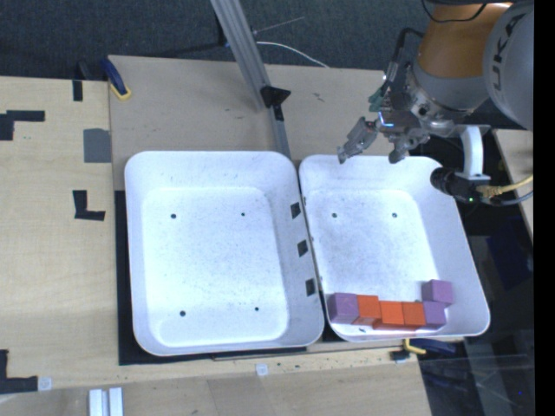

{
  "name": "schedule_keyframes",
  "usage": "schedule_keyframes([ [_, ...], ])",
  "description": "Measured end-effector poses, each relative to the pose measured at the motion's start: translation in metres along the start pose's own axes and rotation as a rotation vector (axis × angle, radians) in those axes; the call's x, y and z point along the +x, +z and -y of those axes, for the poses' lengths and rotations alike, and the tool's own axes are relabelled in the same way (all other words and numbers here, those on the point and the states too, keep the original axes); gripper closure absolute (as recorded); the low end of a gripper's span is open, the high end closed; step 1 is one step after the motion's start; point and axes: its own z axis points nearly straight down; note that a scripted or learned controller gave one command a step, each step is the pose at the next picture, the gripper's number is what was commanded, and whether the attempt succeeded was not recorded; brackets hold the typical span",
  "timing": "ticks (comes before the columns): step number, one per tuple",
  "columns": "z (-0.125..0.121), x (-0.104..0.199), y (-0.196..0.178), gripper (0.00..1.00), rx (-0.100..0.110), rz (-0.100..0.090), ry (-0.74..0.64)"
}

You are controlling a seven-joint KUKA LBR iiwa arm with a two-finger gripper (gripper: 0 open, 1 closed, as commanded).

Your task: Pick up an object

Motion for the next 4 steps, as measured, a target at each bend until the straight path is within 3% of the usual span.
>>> schedule_keyframes([
  [1, -0.03, 0.016, 0.037, 0.0, 0.004, 0.001, 0.003],
  [2, -0.064, -0.002, 0.1, 0.0, 0.007, 0.002, 0.005],
  [3, -0.019, 0.027, 0.113, 0.0, 0.007, 0.0, 0.003],
  [4, -0.064, 0.053, 0.112, 0.0, 0.0, 0.0, 0.001],
])
